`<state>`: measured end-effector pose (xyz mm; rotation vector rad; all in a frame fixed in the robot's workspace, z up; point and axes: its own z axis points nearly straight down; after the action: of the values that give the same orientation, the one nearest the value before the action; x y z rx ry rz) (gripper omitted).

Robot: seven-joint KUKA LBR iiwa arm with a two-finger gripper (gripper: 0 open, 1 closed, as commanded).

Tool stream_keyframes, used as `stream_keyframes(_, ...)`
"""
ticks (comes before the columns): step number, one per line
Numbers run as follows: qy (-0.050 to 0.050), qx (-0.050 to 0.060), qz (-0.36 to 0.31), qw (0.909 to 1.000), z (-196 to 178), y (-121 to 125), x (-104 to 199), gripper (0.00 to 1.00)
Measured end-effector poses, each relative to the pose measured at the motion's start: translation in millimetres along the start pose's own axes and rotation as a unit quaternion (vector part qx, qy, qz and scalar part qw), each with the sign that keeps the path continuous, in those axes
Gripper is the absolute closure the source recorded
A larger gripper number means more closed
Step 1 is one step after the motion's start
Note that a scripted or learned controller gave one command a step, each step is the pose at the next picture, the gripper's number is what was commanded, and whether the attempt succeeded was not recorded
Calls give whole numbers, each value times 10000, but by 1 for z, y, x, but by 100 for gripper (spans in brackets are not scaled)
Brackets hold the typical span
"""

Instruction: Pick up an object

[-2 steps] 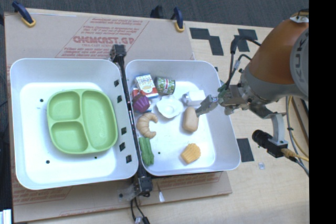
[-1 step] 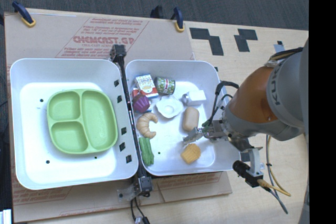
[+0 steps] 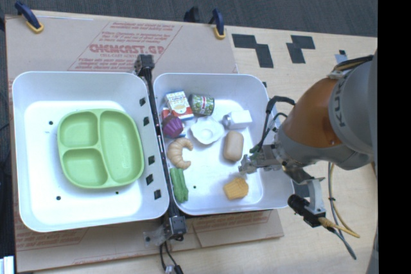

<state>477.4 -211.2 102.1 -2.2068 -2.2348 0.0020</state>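
Objects for picking lie scattered in the right bin point(image 3: 260, 90), all to the left of the gripper point(image 3: 252, 163) as the camera sees it. The gripper sits low over the bin's right side, just inside the right wall, and whether it is open or closed cannot be told from this angle; nothing is visible in its grasp. Nearest to it are a yellow corn piece point(image 3: 236, 188), just below and left, and a tan potato point(image 3: 233, 145), just above and left. Farther left lie a small white dish point(image 3: 207, 133), a croissant point(image 3: 180, 153), a purple onion point(image 3: 173, 127) and a green vegetable point(image 3: 179, 185) along the bin's left wall. Above the gripper, toward the far end of the bin, sit a white block point(image 3: 241, 117), a green can point(image 3: 203, 104) and a small carton point(image 3: 177, 103). Well to the left, in the other bin point(image 3: 26, 202), rests a green divided plate point(image 3: 100, 147). The grey arm point(image 3: 321, 125) with its orange band reaches in from the right, over the bench point(image 3: 308, 61).
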Motion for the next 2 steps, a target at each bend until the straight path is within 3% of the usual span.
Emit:
stream_keyframes(1,-1,-18,29,10000,-117,1,44,100)
stream_keyframes(2,3,-5,39,10000,-111,54,35,100)
